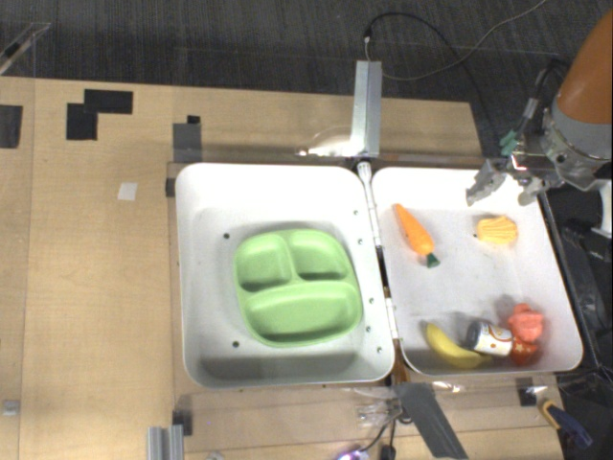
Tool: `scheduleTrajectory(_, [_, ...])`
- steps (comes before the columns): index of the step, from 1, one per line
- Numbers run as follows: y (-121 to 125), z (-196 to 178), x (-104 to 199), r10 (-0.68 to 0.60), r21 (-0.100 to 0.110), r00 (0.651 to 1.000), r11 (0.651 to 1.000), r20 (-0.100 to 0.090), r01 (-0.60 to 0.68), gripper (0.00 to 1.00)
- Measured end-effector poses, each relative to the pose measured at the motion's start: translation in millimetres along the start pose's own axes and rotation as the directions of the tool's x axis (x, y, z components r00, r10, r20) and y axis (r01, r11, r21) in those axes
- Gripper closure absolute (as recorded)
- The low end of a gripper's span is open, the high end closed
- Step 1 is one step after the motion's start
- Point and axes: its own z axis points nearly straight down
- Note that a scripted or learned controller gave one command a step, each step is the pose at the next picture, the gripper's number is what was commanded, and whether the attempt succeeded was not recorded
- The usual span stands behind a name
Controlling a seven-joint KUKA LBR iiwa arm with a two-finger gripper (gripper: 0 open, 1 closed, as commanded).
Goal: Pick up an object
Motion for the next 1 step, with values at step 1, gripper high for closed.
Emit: scheduleTrajectory(1, [26.1, 111.7, 37.4, -0.068, 0.0, 0.998, 0.998, 0.0, 0.068, 0.0])
